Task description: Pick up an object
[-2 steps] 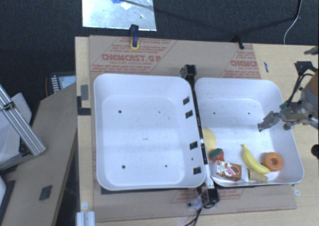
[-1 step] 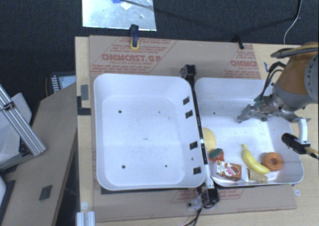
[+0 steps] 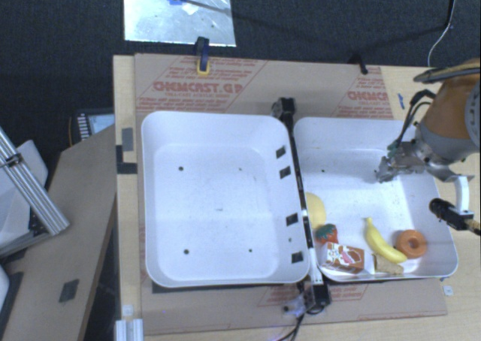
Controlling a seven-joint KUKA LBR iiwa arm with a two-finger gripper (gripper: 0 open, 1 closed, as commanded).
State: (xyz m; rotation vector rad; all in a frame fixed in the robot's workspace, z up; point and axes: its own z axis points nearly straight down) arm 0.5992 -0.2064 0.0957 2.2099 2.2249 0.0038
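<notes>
Objects to choose from lie bunched at the lower edge of the right bin (image 3: 353, 144), in the lower right of the frame: a banana (image 3: 381, 240), an orange ring-shaped toy like a doughnut (image 3: 411, 242) just right of it, a small red-and-white packet (image 3: 344, 257) to its left, a yellow rounded piece (image 3: 316, 208) against the divider, and a small red-and-green item (image 3: 326, 233) below that. The left bin (image 3: 218, 204) holds none of them. At mid-right of the frame the gripper (image 3: 392, 167) hangs above the bin's bare upper floor, well apart from the cluster; whether it is wide or narrow I cannot tell, and nothing shows in its grasp. By my reading the pick has not begun and the arm is in its approach. The next move calls for travel toward the lower frame, then a descent onto one piece, the banana or ring being least crowded.
</notes>
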